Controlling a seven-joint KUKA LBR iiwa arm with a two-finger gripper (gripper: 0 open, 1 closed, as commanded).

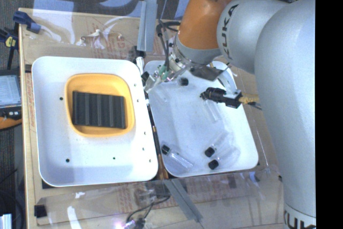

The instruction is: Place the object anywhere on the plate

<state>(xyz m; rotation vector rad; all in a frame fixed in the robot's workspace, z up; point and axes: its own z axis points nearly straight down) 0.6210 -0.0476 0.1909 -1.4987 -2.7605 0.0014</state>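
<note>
- Hand (161, 75): low over the far left corner of the right bin (177, 120), close to the wall it shares with the left bin. The wrist masks it, so open or closed cannot be told, and nothing is seen gripped.
- Left bin (80, 161): carries the yellow plate (96, 81), set toward the far half and clear of all four walls.
- Dark ribbed slab (99, 110): lies flat on the plate's middle and covers most of the well. A yellow margin shows all round it.
- Right bin, contents: a small dark piece (184, 82) lies just beside the hand. Several clear vials (177, 159) with black caps lie toward the near edge, well apart from the hand.
- Task's thing: judged to be one of the loose items in the right bin, the small dark piece being nearest. Which one cannot be confirmed. None of them is on the plate.
- Step in hand, judged: a pick at the bin corner; the transfer is not yet done.
- Recommended practice:
  - Descend square to the item, keeping off the corner walls, which leave little room.
  - Confirm the item is actually gripped before lifting.
  - Rise well above the shared wall before crossing left.
  - Release low over the plate. The slab takes the middle, so the item may rest on it or on the margin.
  - A round vial could roll; lay it gently along the ribs.
</note>
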